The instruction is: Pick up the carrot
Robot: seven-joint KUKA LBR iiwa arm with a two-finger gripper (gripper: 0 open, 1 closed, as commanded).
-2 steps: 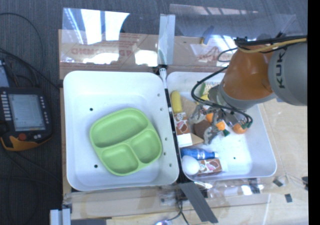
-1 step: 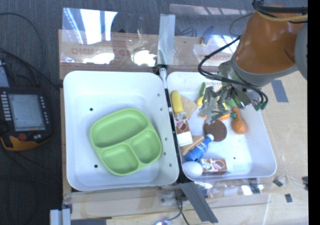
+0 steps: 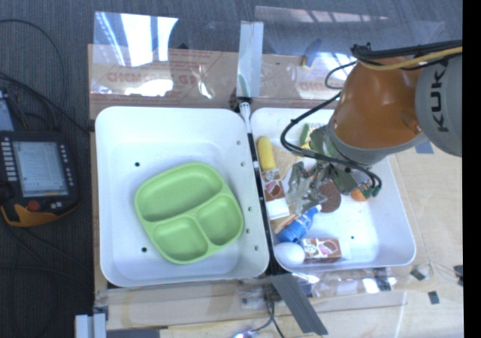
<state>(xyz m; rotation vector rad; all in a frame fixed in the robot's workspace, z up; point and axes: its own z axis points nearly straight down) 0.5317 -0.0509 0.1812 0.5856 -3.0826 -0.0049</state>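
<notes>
In the right bin (image 3: pixel 402 242), of the 2 on the bench: gripper (image 3: pixel 304 186) low over the clutter near the middle, hanging beneath the orange band of the arm (image 3: pixel 376 107). Cannot tell whether open or closed; too small and too tangled with the items beneath. Nothing visibly held.

To the right of the gripper, near but apart: carrot (image 3: pixel 361 194), a small orange patch peeking out below the wrist housing, with a dark cable looping just beside it. Mostly hidden by the arm, so impossible to read its long axis. Lies well clear of the bin's right wall, with bare white floor below it.

Between gripper and carrot: 1 brown round item (image 3: pixel 328 196), close to the gripper and likely to be brushed on a straight sideways shift. Below the gripper: a blue bottle (image 3: pixel 298 225), slanted, then a white egg (image 3: pixel 289 254) and a small carton (image 3: pixel 324 248) near the front wall. Left of the gripper, by the divider: a yellow piece (image 3: pixel 264 152), upright in the picture. In the left bin (image 3: pixel 120 134): only a green divided plate (image 3: pixel 189 211), no concern here.

Probably calls for lifting first, then shifting right before descending again.
</notes>
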